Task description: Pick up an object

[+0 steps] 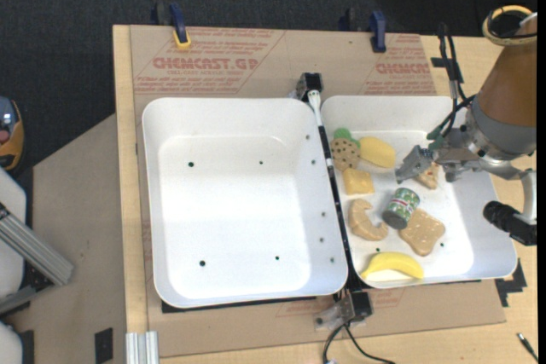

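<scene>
The right bin (478,260) holds several toy foods. Among them are a green can (403,206), a toast slice (424,232), a banana (392,266), a tan pastry (365,220) and a cheese block (358,182). A cookie (345,153) and a yellow lemon-like piece (378,152) lie further back. My gripper (426,171) hangs low over the bin's middle right, open. Its fingers (408,164) are spread on either side of a small tan piece (430,178). They do not look closed on it.
The left bin (230,200) lies beside the right one, with a black divider rail (328,183) between them. Blue clamps (376,28) hold the cardboard base at the back. The arm's orange band (516,89) and cables rise at the right edge.
</scene>
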### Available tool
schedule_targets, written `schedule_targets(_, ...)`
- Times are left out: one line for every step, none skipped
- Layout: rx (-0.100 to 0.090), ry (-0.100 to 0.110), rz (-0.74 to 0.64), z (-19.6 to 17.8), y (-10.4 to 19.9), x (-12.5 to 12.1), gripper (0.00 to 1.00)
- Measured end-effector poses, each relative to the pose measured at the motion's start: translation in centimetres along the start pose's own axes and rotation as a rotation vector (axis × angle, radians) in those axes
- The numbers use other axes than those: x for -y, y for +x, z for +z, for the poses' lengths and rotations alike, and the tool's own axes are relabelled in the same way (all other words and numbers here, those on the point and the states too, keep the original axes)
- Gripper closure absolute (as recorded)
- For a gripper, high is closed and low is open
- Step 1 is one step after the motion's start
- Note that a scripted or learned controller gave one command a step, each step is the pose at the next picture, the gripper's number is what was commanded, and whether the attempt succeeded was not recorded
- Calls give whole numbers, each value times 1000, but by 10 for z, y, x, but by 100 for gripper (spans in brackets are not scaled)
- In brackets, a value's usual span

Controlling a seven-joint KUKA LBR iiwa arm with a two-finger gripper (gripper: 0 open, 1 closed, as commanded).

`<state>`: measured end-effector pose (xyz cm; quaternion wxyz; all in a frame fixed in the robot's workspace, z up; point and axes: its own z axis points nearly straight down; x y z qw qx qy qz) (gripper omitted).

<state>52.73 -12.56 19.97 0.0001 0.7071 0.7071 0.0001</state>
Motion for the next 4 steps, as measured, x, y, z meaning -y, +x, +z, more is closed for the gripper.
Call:
schedule_targets(2,-5,4,116,31,27,0)
schedule_targets(2,-4,2,103,29,27,100)
schedule_targets(0,-8,-6,10,75,23,100)
schedule_targets(-1,-7,-8,-46,148,-2,100)
